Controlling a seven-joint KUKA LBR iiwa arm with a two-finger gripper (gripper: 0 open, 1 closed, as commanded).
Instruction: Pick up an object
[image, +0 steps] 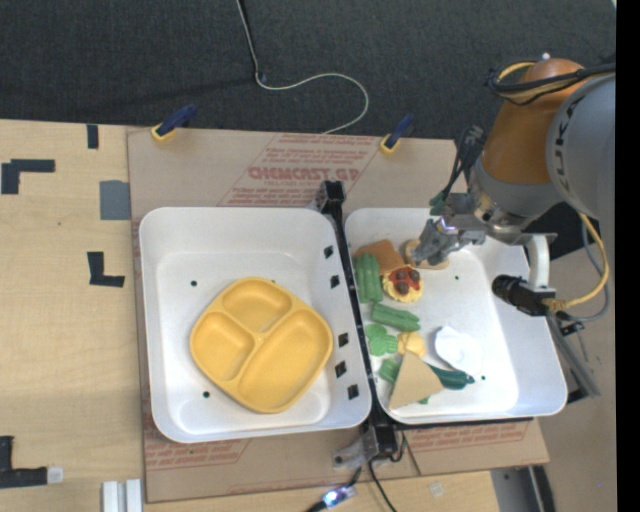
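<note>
My gripper (428, 250) hangs over the back of the right bin (520, 340), just right of and above a small round toy with red and yellow parts (404, 283). A brown piece (381, 252) lies left of it. Green toy vegetables (368, 277) (394, 316) lie along the bin's left wall. Nearer the front sit a white object (455, 347), a tan wedge (414, 382) and a teal piece (454, 378). Nothing is visibly between the fingers.
The left bin (170, 250) holds a yellow divided plate (262, 343). A black divider (345, 290) runs between the bins. A black cable and fitting (520, 292) hang off the arm over the right bin's right side. Cardboard lies beneath both bins.
</note>
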